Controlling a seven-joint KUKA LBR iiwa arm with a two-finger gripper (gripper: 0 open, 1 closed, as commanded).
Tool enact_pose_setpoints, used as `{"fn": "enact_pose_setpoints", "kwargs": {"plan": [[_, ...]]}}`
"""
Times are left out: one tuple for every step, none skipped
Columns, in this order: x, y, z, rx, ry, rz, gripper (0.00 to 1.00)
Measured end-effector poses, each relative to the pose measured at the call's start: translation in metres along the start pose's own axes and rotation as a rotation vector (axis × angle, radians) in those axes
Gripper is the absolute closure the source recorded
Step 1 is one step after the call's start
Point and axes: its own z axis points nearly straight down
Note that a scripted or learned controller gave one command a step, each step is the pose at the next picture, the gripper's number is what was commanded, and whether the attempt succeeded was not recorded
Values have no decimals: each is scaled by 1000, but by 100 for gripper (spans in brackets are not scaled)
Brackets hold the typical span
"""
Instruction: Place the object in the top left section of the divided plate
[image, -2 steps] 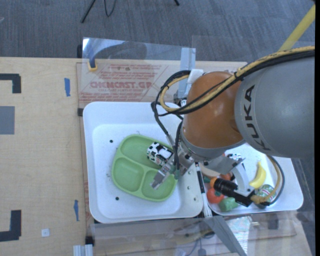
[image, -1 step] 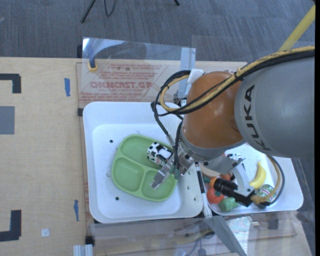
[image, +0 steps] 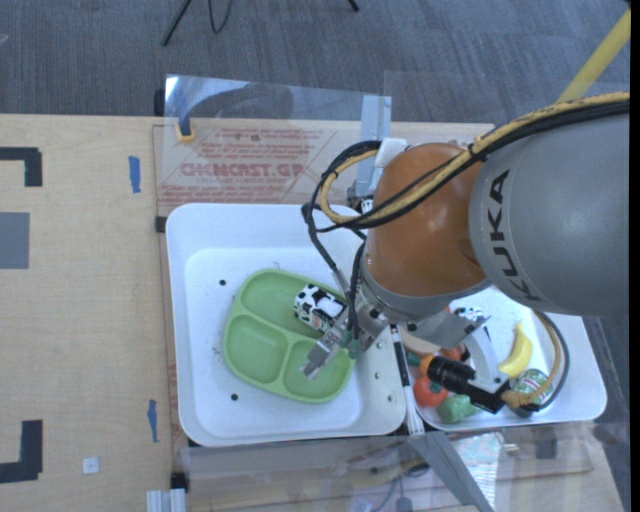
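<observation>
Grey arm (image: 560, 200) with orange band (image: 425, 225) reaches in from the right and covers the seam between the 2 white bins. Left bin (image: 200, 400) holds a green divided plate (image: 255, 350) with 3 sections, lying flat on the bin floor. Gripper (image: 328, 352) sits over the plate's right side, fingers pointing down-left toward the lower right section; cannot tell if it is released or clenched, and nothing is clearly seen between the fingers. A black-and-white cow-patterned object (image: 315, 300) sits at the plate's upper right edge, just beside the gripper, touching or overlapping the rim. Right bin (image: 590, 400) holds a banana (image: 518, 350), an orange-red item (image: 432, 392), a green item (image: 457, 408), all partly hidden by the arm. Light wooden surface (image: 80, 300) on the left.
</observation>
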Motion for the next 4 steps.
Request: {"fn": "enact_pose_setpoints", "kwargs": {"plan": [[17,18,50,0,0,-271,0],[-28,-25,-149,-4,-5,-283,0],[-27,-23,-160,-9,-10,-287,100],[5,5,-93,-2,-2,-425,100]]}}
